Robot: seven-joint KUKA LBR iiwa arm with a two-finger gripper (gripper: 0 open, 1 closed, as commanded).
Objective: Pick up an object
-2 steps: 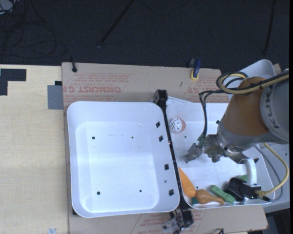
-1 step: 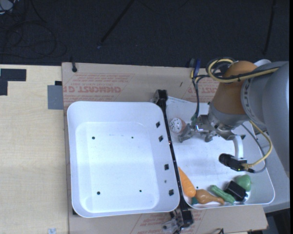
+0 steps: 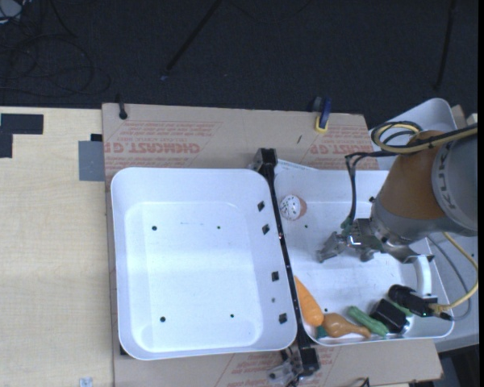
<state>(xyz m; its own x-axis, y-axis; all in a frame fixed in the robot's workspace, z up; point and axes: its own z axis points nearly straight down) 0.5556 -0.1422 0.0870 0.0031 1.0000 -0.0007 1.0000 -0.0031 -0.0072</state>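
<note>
In the right bin (image 3: 363, 216), my gripper (image 3: 344, 253) hangs low over the bare floor near the middle. It is open and there is nothing between its fingers. A small white and orange ball (image 3: 291, 207) lies up and to the left of it, near the divider. Along the bin's front edge lie an orange carrot (image 3: 307, 301), a yellow-orange piece (image 3: 337, 324) and a green piece (image 3: 366, 321). All of these are apart from the gripper.
The left bin (image 3: 129, 216) stands beside the right one, with a black divider rail (image 3: 278, 248) between them. Both rest on a cardboard sheet (image 3: 185, 139). My arm (image 3: 423, 188) covers the right bin's far right side.
</note>
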